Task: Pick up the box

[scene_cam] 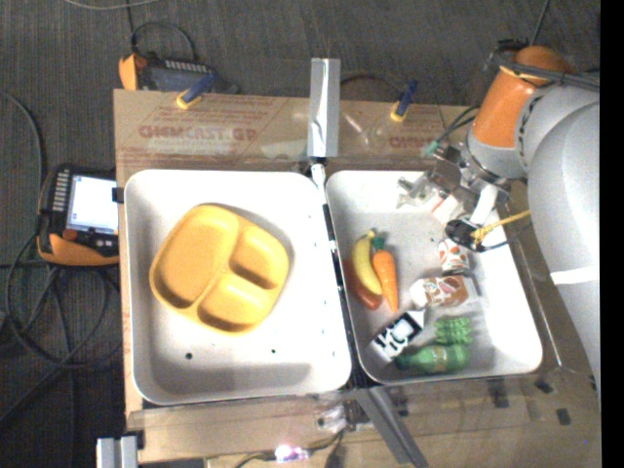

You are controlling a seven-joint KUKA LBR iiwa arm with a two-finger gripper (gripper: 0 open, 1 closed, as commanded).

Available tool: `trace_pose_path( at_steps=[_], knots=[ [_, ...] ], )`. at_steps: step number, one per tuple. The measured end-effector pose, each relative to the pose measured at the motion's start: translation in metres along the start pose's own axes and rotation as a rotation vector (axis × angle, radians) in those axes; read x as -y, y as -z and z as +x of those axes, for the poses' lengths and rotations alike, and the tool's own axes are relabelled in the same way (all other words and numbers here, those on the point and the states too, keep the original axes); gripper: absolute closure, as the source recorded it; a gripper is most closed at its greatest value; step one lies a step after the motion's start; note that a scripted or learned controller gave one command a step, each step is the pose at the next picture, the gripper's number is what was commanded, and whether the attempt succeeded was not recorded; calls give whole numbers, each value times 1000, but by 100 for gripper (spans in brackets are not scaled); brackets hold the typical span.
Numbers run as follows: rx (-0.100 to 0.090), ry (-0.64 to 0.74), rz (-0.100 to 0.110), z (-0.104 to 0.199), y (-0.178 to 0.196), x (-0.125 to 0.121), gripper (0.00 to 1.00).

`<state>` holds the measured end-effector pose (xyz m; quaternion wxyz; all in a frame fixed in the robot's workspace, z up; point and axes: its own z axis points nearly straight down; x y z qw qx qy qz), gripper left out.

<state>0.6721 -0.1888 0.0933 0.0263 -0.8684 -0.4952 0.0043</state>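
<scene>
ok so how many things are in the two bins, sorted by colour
Yellow: 2, the divided tray in the left bin and the banana in the right bin
Orange: 1, the carrot
Green: 1, the leafy vegetable
Black and white: 1, the box
White and brown: 2, the small packets and
Total: 7

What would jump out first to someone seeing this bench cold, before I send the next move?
The big yellow divided tray fills the middle of the left bin. The right bin holds a crowd: a banana beside a carrot, a black and white box near the front, and green toy vegetables next to it. The arm's hand hangs over that bin's far right corner, apart from the box.
</scene>
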Motion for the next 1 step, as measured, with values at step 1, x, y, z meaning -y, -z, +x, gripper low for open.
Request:
trace_pose_path(
  at_steps=[1],
  knots=[
    [1,13,-1,0,0,0,0]
  ],
)
